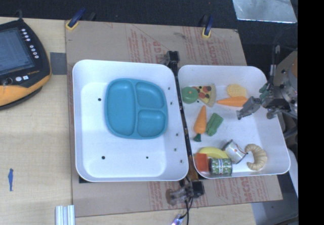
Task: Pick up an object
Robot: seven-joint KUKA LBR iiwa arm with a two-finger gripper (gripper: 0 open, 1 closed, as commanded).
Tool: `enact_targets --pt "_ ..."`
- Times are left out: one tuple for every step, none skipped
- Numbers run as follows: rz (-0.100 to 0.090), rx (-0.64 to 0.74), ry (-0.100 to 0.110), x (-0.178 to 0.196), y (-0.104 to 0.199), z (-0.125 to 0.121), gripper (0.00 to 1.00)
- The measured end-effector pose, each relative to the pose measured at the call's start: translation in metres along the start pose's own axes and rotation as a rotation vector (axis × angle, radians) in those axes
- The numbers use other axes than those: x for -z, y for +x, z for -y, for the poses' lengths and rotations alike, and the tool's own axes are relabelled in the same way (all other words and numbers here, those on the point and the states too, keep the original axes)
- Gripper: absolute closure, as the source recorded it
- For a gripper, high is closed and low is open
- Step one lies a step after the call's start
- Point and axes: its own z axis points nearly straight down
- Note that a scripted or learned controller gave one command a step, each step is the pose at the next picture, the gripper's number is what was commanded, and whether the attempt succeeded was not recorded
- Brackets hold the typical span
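While the arm reaches in from three o'clock, the gripper (263,103) is seen above the right bin's three o'clock rim. Its two dark fingers are spread apart, and nothing is held between them.

The left bin (91,163) is a wide, shallow white tub with round corners. A smooth blue plate (135,108) with three parts is laid in it.

The right bin (268,133) is the same white tub, and the toys are kept in it. A long orange carrot (232,101) is laid flat at nine o'clock from the fingers, with its tip just beside one fingertip (245,112). A round yellow cracker (236,89) is seen just past it, at twelve o'clock from that carrot. A pizza slice (206,93) and a round green toy (190,95) are placed at the bin's eleven o'clock corner. A second carrot (200,119) and a bumpy green piece (213,124) are laid side by side near the middle. A curved tan croissant (256,156), a shiny small can (233,151), a yellow banana (213,152) and a green can (220,166) are gathered at six o'clock, well apart from the fingers.
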Motion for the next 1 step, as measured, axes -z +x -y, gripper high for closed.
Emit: enact_targets --pt "0.000 0.001 0.002 -0.1134 0.0244 0.0265 0.00"
